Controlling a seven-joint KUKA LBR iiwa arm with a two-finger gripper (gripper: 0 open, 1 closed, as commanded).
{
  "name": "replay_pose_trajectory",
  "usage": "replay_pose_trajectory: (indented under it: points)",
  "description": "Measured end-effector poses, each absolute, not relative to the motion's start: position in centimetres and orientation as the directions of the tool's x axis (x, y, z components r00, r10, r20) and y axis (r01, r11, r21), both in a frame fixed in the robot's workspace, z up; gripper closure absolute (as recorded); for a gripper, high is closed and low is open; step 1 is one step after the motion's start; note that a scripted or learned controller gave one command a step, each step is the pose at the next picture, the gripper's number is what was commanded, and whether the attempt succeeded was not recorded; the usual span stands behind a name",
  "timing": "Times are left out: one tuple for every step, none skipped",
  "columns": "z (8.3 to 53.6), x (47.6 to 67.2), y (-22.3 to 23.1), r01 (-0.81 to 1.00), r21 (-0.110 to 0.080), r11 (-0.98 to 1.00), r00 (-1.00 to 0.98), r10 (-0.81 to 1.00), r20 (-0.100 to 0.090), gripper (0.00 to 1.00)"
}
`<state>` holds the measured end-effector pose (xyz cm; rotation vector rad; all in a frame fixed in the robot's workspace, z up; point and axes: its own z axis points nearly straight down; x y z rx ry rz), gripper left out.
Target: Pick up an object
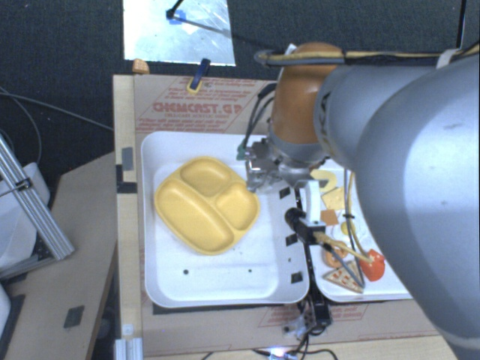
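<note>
A yellow divided plate (206,205) lies in the left white bin (225,280), towards its back. The right bin (375,295) holds small toy foods: a pizza slice (343,277), a red tomato-like piece (373,265), an orange block (328,217) and a pale yellow piece (331,199). My gripper (274,169) hangs under the orange wrist band (300,111), over the seam between the two bins and just past the plate's right edge. The arm's grey body covers most of the right bin.
Both bins rest on a cardboard sheet (195,107) with a blue and yellow clip (199,76) at its back edge. A shiny sheet (180,17) lies behind it. Black clips (295,220) sit along the bins' shared wall. A metal frame (30,201) stands far left.
</note>
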<state>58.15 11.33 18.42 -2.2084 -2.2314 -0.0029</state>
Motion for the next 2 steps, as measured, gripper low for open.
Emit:
replay_pose_trajectory:
  points:
    - [24.1,53.9,14.0,1.000,0.003,0.008,-0.008,1.000,0.003,1.00]
    - [28.5,48.8,17.4,1.000,0.003,0.010,-0.010,1.000,0.004,1.00]
